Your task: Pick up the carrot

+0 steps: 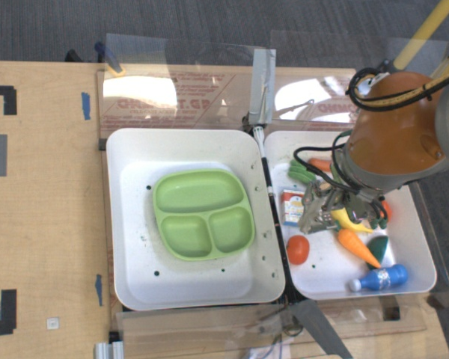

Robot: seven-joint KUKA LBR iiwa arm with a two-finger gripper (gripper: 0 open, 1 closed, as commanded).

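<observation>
The carrot (358,247) is orange with a green top and lies slantwise in the right bin (423,268), near its front right. My gripper (319,214) hangs just left of and above the carrot, below the big orange wrist band (393,122). Its metal parts overlap a yellow item (343,218), and nothing shows between its fingers. The carrot lies on the bin floor, apart from the gripper.
The right bin also holds a red tomato (298,249), a blue bottle (382,278), a small printed box (292,206), a green item (301,173) and a red-orange piece (384,212). The left bin (127,200) bears a green divided plate (203,213).
</observation>
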